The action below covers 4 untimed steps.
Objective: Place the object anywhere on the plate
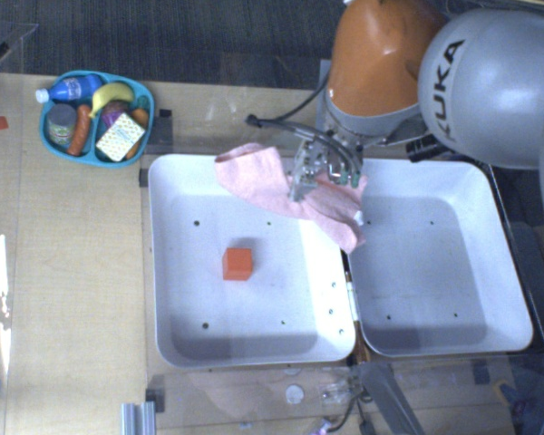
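Two bins: the left bin (177, 333) holds an orange cube (238, 264); I see my gripper (301, 188) pinching a pink cloth (281, 193) mid-frame.

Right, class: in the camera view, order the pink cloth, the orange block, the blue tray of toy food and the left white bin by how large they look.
1. left white bin
2. pink cloth
3. blue tray of toy food
4. orange block

The cloth hangs raised, nearer the camera, so its lead over the tray is unsure.
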Each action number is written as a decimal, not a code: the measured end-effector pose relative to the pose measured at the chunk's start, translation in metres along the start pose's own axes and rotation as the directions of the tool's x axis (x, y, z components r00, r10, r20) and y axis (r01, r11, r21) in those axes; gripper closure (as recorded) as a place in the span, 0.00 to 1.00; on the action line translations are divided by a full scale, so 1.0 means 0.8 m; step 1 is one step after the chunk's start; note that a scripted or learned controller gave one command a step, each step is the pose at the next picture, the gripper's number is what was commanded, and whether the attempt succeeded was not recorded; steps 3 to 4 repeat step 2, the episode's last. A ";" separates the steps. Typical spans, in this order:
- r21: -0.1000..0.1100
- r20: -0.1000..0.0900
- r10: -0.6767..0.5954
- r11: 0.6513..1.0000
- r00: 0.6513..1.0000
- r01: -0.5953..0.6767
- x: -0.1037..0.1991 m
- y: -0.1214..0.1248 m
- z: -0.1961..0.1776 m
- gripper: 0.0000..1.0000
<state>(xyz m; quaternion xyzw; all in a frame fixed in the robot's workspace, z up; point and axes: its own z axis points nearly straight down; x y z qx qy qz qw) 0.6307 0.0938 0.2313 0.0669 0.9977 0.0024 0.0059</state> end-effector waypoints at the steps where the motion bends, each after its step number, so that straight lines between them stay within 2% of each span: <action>1: -0.001 -0.001 -0.132 0.991 0.991 0.132 -0.017 0.063 0.006 1.00; 2: -0.001 0.000 -0.132 0.991 0.991 0.132 -0.017 0.063 0.005 0.00; 4: -0.001 0.000 -0.132 0.991 0.991 0.132 -0.017 0.063 0.005 0.00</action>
